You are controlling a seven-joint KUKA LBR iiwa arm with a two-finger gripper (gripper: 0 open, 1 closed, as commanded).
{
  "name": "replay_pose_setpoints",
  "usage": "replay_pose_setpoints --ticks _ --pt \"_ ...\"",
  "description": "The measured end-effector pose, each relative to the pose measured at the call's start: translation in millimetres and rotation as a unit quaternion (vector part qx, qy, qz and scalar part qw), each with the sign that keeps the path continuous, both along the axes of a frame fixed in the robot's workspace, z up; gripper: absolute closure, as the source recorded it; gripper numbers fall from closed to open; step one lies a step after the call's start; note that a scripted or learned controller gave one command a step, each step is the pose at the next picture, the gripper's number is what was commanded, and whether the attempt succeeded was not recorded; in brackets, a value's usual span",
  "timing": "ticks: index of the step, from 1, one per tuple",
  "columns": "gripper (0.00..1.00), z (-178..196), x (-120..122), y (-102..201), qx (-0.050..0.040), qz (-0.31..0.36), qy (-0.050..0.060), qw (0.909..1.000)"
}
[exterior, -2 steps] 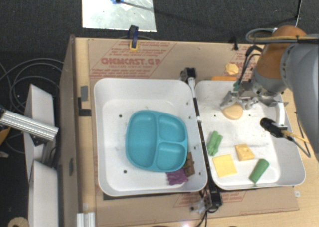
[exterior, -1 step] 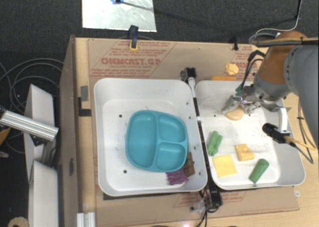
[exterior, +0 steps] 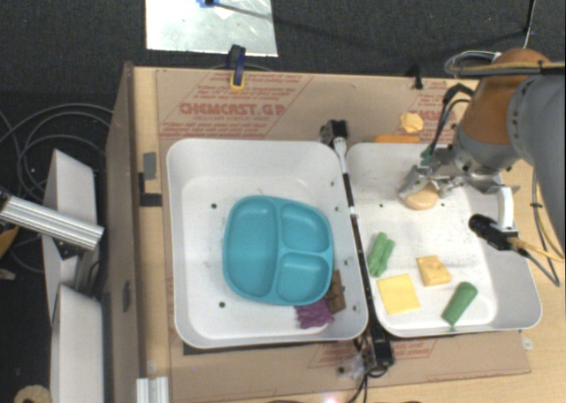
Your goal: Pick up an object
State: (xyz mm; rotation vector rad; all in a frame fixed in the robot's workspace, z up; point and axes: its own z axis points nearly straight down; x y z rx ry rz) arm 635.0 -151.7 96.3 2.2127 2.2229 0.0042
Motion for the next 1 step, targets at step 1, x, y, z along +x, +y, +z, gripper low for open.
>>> replay_pose_setpoints --ticks 1 --pt "1.00 93.6 -61.9 83.0 0.0024 0.003 -0.001 1.0000"
